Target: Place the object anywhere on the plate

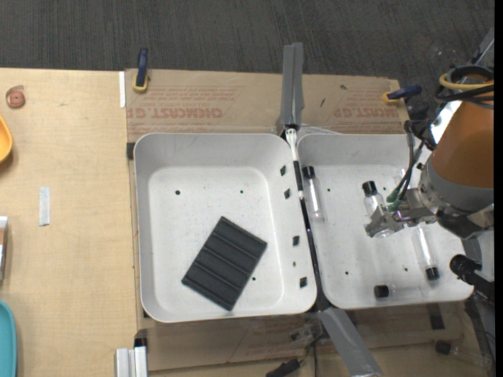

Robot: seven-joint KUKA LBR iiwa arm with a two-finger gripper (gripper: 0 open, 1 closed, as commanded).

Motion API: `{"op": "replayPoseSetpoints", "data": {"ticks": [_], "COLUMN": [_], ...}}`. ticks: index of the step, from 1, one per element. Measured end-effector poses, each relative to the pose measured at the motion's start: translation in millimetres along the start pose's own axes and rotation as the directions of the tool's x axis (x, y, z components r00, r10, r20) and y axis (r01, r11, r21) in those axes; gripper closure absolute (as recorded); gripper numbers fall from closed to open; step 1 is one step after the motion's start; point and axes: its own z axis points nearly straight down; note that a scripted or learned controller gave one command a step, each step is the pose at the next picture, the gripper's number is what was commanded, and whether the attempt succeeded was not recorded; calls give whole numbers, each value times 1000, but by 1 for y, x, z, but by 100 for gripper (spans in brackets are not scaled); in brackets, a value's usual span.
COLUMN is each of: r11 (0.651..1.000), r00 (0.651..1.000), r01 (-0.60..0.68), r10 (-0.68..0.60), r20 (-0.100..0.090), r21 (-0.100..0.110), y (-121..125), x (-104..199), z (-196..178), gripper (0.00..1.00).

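Bins sit side by side on the bench [71, 289]. A dark ribbed plate [225, 262] lies tilted flat in the lower middle of the left bin [157, 163]. At centre right of the frame, the pincer [385, 220] hangs low over the right bin [346, 289]; how far open it stands cannot be told. A clear tube [311, 195] lies by that bin's left wall.

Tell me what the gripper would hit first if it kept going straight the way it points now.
The gripper points toward the left of the camera view, so probably the clear tube by the divider between the bins. Depth is unclear; it may pass above it.
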Motion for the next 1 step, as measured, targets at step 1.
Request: {"op": "replayPoseSetpoints", "data": {"ticks": [1], "r11": [996], "r00": [996], "r01": [89], "r10": [-89], "r20": [0], "r21": [4], "y": [44], "x": [69], "z": [30], "gripper": [100]}}
